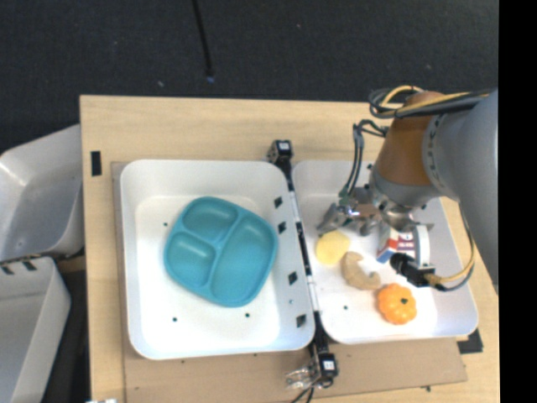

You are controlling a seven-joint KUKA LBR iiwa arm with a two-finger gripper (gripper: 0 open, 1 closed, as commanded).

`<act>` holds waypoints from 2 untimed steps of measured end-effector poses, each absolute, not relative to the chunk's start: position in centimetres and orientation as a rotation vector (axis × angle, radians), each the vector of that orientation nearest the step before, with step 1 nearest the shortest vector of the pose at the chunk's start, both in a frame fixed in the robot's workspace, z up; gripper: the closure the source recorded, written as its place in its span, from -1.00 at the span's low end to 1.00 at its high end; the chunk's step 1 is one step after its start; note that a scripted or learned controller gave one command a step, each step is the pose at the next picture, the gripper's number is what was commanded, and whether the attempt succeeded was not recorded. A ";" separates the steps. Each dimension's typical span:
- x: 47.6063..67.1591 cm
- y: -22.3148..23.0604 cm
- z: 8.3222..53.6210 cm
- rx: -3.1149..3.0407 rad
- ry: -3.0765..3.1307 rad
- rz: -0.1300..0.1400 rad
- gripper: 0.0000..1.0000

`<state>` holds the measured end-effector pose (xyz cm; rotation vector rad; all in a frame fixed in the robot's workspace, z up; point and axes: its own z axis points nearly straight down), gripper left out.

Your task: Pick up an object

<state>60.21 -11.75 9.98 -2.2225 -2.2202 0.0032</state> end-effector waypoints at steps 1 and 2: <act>60.3 -11.8 11.2 -2.229 -2.219 -0.002 1.00; 61.2 -12.7 16.5 -2.230 -2.222 -0.005 1.00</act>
